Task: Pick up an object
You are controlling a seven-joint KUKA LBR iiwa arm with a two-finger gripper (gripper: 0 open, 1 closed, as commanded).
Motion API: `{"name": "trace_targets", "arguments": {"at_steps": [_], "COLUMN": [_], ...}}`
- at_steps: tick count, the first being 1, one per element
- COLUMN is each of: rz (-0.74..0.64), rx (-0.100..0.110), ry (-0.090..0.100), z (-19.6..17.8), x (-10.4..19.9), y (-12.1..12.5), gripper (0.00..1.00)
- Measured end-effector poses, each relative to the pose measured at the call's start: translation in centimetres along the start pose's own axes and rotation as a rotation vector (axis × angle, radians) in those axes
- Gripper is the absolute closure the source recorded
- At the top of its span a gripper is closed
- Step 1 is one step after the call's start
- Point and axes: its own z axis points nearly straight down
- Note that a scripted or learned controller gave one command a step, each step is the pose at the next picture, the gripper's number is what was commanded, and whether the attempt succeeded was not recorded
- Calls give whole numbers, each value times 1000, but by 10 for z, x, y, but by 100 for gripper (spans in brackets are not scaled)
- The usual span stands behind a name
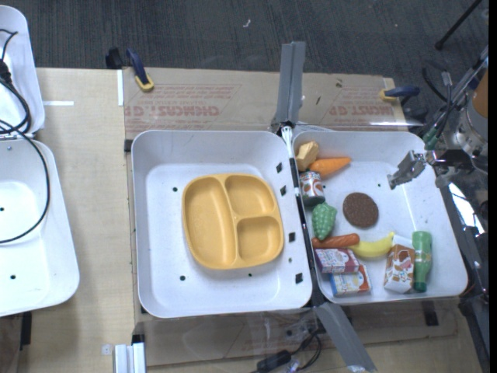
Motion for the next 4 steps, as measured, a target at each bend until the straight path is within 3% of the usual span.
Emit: {"name": "trace_targets", "arguments": {"at_steps": [1, 2, 3, 4], "rz": [-105, -155, -151, -277], "rx": [0, -1, -1, -3], "ry": [1, 1, 1, -1], "z": [114, 188, 179, 86], "x": [-2, 33, 32, 68], "y": [-42, -44, -44, 23], "gripper": [0, 0, 100, 100]}}
